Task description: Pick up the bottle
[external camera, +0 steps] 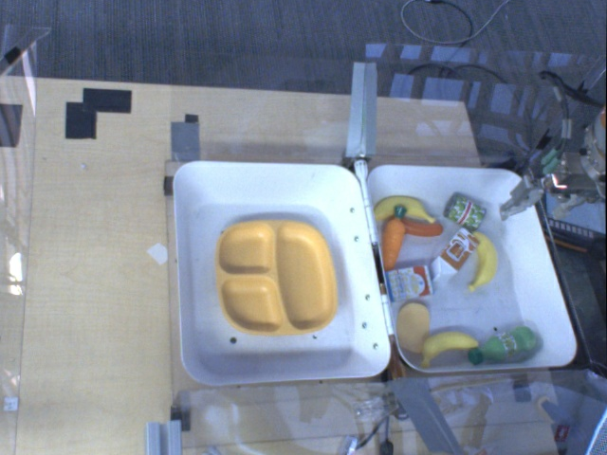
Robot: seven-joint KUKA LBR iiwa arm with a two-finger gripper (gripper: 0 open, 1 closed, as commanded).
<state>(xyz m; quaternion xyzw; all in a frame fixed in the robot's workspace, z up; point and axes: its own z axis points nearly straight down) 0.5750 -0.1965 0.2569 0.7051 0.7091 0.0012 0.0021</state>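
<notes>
Your metal two-finger gripper (524, 195) hovers at the right white bin's (560, 297) upper right rim, fingers released, holding nothing. The green plastic bottle (505, 345) lies on its side in the near corner, touching a yellow banana (446, 346). You're in the approach; next, reach nearer and descend.

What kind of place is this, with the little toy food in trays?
Probably a robotics lab test bench. Two white bins sit fixed on a wooden bench, one holding toy food and a green bottle, and a robot tool reaches in, with cables on the carpet.
</notes>
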